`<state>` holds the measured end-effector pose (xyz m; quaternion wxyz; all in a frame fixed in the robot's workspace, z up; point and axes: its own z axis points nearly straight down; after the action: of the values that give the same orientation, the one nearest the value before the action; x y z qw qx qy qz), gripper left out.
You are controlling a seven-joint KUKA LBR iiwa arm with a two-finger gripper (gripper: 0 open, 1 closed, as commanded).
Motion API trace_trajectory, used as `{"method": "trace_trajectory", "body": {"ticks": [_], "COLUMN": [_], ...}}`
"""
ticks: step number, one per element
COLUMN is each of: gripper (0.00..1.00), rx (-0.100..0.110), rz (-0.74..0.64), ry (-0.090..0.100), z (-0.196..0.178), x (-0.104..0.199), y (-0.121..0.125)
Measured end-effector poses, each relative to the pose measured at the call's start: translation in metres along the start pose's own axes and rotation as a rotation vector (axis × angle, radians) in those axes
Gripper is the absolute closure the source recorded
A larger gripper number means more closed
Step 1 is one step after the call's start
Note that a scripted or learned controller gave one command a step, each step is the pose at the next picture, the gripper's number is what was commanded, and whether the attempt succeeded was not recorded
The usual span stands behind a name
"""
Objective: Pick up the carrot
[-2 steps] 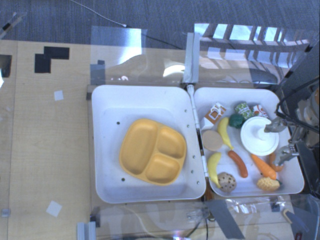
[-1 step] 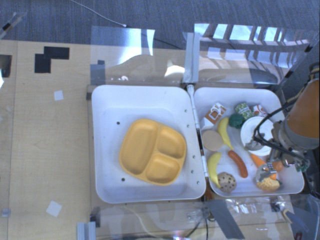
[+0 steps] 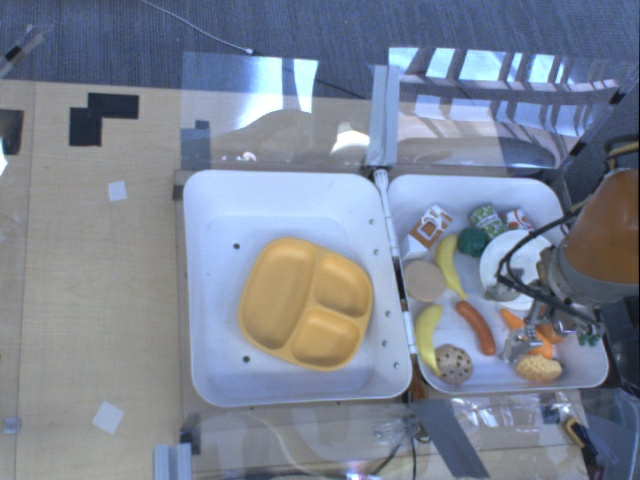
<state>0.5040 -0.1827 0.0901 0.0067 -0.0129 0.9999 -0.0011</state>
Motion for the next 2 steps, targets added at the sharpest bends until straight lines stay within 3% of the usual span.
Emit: {"method": "trace_trajectory", "body": {"ticks": [1, 2], "gripper": [1.0, 1.0], "rx": [0.002, -0.001], "rz": [-0.006, -0.132], "ry": [-0.007, 0.005], "z": [-0.012, -0.039], "x": [-0.003, 0.011], "y": [0.001, -0.007]}}
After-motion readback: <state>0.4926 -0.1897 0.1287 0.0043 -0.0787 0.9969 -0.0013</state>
